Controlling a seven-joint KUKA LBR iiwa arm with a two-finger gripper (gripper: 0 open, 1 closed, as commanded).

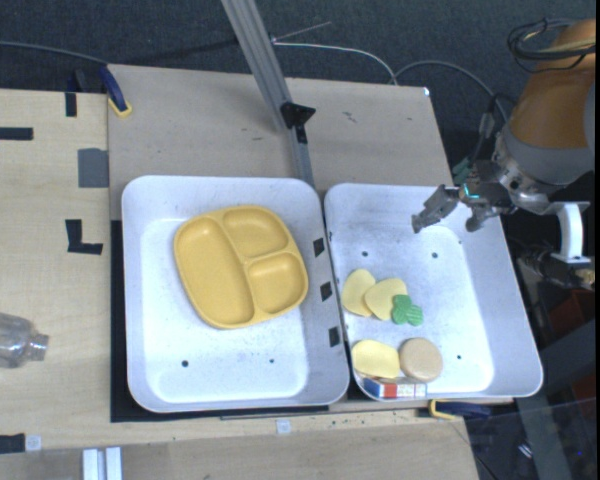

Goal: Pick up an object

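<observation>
My gripper (450, 214) hangs over the far right part of the right bin (500, 298), its two dark fingers spread open with nothing between them. Below it, near the bin's left front, lie two pale yellow chip-like pieces (372, 295) with a small green piece (408, 312) touching them. Closer to the front edge sit a yellow block (376, 359) and a tan round piece (420, 359), side by side. A red and white item (392, 390) lies under them at the bin's front wall.
A yellow divided plate (240, 264) lies in the left bin (150, 298). A metal pole (263, 53) slants across the back of the bench. A clear plastic bottle (8, 338) rests on the bench at far left.
</observation>
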